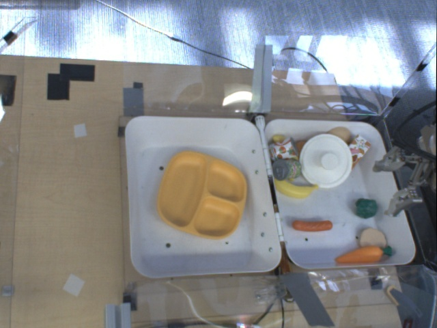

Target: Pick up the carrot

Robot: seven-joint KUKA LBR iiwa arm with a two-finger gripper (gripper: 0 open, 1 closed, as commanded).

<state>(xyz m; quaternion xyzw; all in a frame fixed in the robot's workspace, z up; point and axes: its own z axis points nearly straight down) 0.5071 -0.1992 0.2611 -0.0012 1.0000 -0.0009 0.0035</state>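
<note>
Carrot (359, 255) lies flat in right bin (406, 251) near front edge, just beside a beige round piece (372, 237), likely light rigid slick plastic so grip across thick orange middle; pincer (399, 180) at bin's right rim, spread wide, holding nothing.

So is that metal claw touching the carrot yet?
Apart. The camera view shows the gripper at the right bin's right edge, with white bin floor between it and the carrot, which lies in the bin's near right corner.

Carrot (360, 255) hugs bin wall (407, 234); tan pc (372, 237) maybe touching.
</note>
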